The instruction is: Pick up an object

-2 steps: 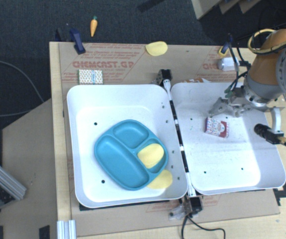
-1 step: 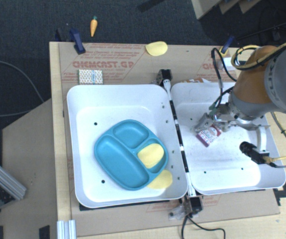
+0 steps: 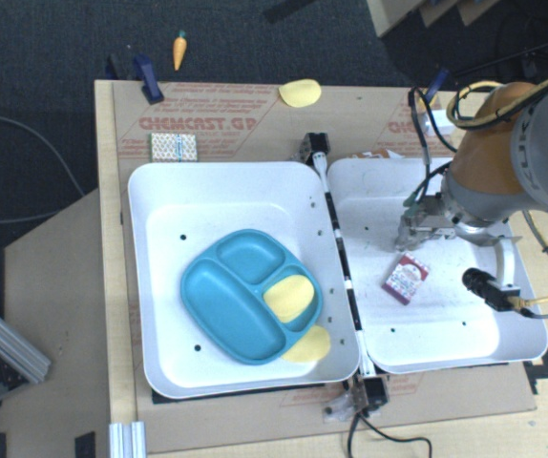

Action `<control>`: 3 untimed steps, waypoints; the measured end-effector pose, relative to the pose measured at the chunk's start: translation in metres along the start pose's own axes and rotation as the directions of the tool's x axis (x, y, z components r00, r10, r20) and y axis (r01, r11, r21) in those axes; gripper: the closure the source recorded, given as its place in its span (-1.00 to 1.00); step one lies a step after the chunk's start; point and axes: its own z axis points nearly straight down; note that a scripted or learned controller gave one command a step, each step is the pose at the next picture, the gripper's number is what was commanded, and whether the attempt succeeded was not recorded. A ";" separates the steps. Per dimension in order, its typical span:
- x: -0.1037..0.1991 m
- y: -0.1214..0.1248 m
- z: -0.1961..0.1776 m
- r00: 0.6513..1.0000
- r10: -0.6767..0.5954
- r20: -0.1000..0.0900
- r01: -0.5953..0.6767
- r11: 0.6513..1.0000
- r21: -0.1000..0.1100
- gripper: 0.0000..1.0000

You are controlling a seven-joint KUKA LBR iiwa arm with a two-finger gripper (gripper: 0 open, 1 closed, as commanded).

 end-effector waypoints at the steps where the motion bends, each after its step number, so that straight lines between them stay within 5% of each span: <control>1: 0.000 0.000 0.000 1.000 0.000 0.000 0.000 1.000 0.000 -1.00; 2: 0.033 -0.046 0.010 1.000 0.000 -0.001 0.000 1.000 0.002 -1.00; 3: 0.033 -0.046 0.001 1.000 0.002 0.000 -0.002 1.000 0.001 1.00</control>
